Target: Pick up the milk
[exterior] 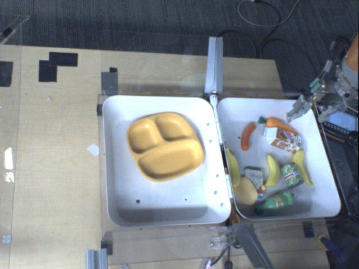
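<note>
The milk is a small white carton with orange-red print, lying on its side in the upper right part of the right bin. An orange carrot lies right against its top edge. My gripper hangs over the bin's upper right corner, up and to the right of the milk and apart from it, with nothing seen in it. The grey arm with its orange band comes in from the right edge.
Also in the right bin are a red sausage, bananas, a green can, a green bottle, a grey box and a yellow fruit. The left bin holds a yellow divided tray.
</note>
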### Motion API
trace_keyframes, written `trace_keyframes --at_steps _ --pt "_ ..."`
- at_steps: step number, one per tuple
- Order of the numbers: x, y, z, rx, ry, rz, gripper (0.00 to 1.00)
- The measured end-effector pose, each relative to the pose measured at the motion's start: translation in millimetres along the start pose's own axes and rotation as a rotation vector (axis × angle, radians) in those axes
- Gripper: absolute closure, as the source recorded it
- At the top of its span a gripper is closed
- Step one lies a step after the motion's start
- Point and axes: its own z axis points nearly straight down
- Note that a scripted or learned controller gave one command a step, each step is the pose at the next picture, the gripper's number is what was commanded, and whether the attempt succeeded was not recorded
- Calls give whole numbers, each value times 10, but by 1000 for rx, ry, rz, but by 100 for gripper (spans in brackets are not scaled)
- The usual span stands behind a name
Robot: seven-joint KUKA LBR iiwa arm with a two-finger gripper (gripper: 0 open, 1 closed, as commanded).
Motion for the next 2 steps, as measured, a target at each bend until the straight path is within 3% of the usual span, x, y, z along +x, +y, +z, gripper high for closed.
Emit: trace_keyframes --at_steps 1,2 --pt "-105 144 1624 -14 -6 -269 0" --pt "-129 185 1477 -29 -17 -268 100"
